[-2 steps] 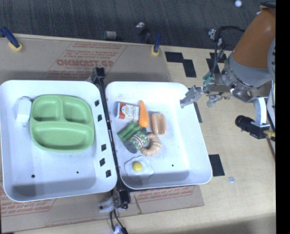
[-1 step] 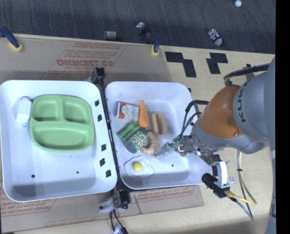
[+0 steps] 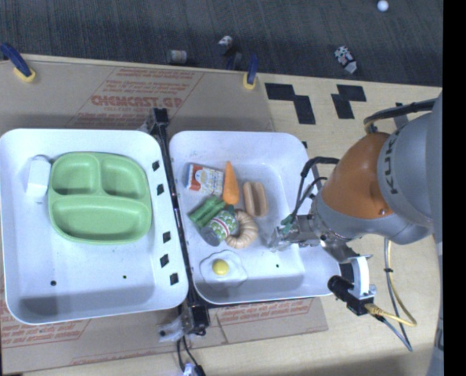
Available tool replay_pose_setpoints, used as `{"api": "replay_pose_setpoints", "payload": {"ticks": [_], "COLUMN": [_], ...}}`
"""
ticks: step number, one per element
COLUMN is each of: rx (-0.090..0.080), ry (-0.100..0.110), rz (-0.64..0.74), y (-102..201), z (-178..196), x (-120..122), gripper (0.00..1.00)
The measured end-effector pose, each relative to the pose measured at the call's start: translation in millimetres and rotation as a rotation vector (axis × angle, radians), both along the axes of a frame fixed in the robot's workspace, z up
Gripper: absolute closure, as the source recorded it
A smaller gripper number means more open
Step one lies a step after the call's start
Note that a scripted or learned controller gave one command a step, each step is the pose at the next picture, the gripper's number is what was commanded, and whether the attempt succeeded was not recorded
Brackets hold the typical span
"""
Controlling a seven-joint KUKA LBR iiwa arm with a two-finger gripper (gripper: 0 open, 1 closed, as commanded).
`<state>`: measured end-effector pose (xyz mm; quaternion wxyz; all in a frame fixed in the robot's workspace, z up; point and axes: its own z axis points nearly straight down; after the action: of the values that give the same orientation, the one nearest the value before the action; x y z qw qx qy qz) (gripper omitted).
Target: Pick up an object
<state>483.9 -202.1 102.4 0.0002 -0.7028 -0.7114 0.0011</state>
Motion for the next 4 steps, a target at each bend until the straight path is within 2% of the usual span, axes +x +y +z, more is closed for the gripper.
{"api": "replay_pose_setpoints", "payload": {"ticks": [1, 2, 3, 4], "rx": [0.003, -0.003, 0.002, 0.001], "ry": [0.001, -0.008, 0.000, 0.000], "rz": [-0.005, -0.006, -0.005, -0.005], "y": [-8.5, -9.9, 55.3, 54.8], "z": [-10.0, 199.0, 102.4, 102.6], "x": [-7.1, -5.7, -7.2, -7.3], "gripper": [1.00, 1.00, 1.00, 0.00]}}
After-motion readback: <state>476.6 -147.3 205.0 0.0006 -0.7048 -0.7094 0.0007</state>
